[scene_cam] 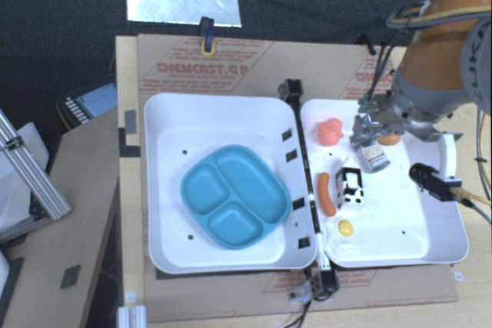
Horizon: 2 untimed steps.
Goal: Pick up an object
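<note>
My gripper (367,134) hangs low over the back of the right bin (442,242), with the arm coming in from the right. Just below it a small jar with a pale label (375,157) lies tilted, close to or touching the gripper. An orange piece (389,139) peeks out beside the gripper on its right. A pink toy fruit (330,131) sits to its left. Nearer the front lie an orange sausage (327,193), a black-and-white cow figure (352,187) and a fried egg toy (345,228).
The left bin (165,242) holds a blue divided plate (234,196). A black divider with clips (301,165) runs between the bins. Bare white floor shows at the right bin's front right.
</note>
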Each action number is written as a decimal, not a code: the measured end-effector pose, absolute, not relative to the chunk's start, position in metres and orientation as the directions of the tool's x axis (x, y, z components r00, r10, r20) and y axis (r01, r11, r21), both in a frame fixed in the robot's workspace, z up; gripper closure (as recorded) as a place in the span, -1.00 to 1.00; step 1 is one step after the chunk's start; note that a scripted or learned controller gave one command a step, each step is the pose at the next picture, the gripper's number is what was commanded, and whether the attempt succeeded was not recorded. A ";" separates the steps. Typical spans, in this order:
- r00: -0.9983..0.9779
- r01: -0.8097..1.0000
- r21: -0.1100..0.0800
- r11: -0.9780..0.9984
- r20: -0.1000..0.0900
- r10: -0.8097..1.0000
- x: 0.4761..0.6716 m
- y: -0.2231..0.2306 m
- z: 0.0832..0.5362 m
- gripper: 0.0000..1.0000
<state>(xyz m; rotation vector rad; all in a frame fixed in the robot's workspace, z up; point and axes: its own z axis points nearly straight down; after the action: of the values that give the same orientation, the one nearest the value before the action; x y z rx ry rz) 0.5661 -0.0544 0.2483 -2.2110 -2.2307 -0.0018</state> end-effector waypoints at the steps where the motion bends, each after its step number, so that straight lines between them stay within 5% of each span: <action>1: -0.010 1.000 0.001 0.010 0.002 1.000 0.561 0.005 0.245 1.00; 2: -0.009 1.000 0.000 0.009 0.002 1.000 0.540 0.048 0.245 1.00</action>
<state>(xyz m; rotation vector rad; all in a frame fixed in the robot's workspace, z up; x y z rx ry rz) 0.5403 0.0484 0.2448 -2.2100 -2.2309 -0.0025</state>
